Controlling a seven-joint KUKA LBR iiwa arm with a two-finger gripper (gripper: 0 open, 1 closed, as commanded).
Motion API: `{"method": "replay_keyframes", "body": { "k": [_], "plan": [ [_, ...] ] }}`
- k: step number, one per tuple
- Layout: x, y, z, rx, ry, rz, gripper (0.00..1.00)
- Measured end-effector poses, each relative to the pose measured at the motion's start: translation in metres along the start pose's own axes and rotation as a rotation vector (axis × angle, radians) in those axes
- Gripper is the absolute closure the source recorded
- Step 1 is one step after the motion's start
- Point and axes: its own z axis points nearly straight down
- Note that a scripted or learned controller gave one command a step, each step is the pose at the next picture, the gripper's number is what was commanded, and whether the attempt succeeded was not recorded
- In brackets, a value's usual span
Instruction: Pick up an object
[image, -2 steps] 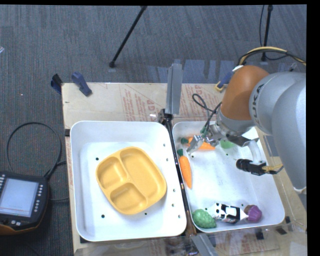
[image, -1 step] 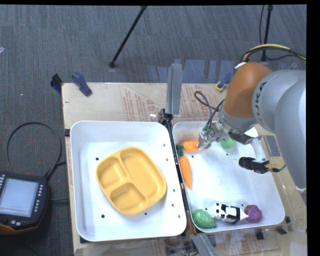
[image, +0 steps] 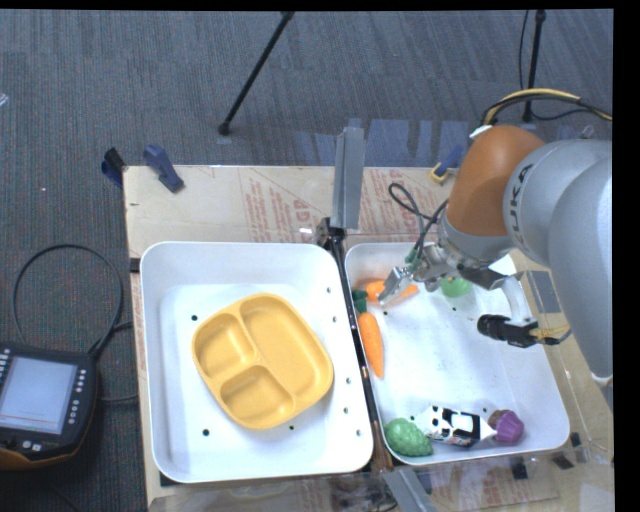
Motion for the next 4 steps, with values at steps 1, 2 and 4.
{"method": "replay_keyframes", "body": {
  "k": [1, 2, 4],
  "plan": [
    [0.005, -0.003, -0.023, 0.008, 0.010, 0.002, 0.00],
    [-0.039, -0.013, -0.042, 0.008, 0.009, 0.009, 0.00],
    [0.015, -0.002, 0.017, 0.013, 0.009, 0.136, 0.00]
  ]
}}
